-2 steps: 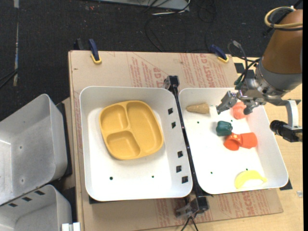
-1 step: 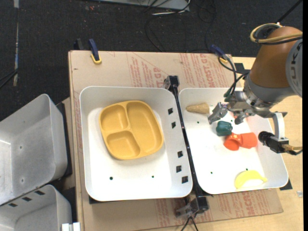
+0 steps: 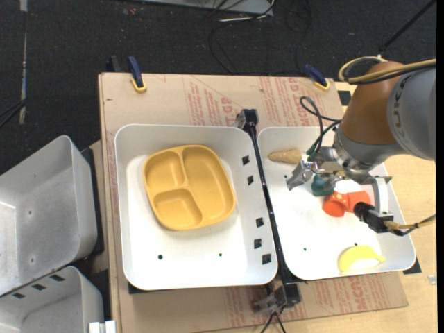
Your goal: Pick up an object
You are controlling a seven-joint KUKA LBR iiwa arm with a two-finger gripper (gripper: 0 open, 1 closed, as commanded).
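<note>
Left bin (image 3: pixel 132 207): one yellow divided plate (image 3: pixel 189 186), centre-left of frame. Right bin (image 3: pixel 305 255): tan piece (image 3: pixel 284 156) at upper left; teal object (image 3: pixel 320 183) mid-bin; orange cup (image 3: pixel 336 205) beside it; yellow banana-like piece (image 3: pixel 360 259) lower right. Claw (image 3: pixel 310 175): low over the teal object; whether it is spread or closed cannot be told, and no item shows between its tips. Judgement: approach stage, grasp and lift outstanding.
</note>
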